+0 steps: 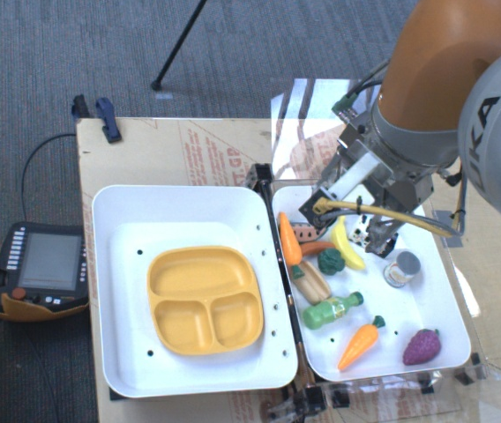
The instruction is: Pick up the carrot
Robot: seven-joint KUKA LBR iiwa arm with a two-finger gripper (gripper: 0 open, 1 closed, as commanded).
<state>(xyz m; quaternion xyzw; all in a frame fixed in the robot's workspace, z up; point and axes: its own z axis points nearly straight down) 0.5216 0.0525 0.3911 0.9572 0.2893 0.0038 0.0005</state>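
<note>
**Carrot low in right bin, gripper up near far edge**

A teach pendant (43, 270) sits on the floor left of the bench. Left bin (127, 214) holds a yellow three-compartment plate (205, 299), roughly centred.

Right bin (440, 311): against its left edge lies an orange carrot-like piece (289, 238), standing lengthwise along the wall. Just right of it, a reddish block (304, 233), a wooden-looking roll (311, 283) and a dark green vegetable (331, 261). A green bottle (330, 310) lies on its side below those, cap pointing right. The carrot (361, 343), green top up-right and tip down-left, lies near the bin's near edge, about mid-width, touching nothing. A banana (347, 245) lies near the bin's middle, a small metal can (400, 269) to its right, and a purple grape bunch (422, 346) sits toward the near right corner.

Gripper (370, 232) hangs over the far half of the right bin, beside the banana, with a yellow cable across it. The carrot is well apart from it, toward the near edge. Fingers: cannot tell whether spread or pressed together; nothing visibly pinched.
</note>
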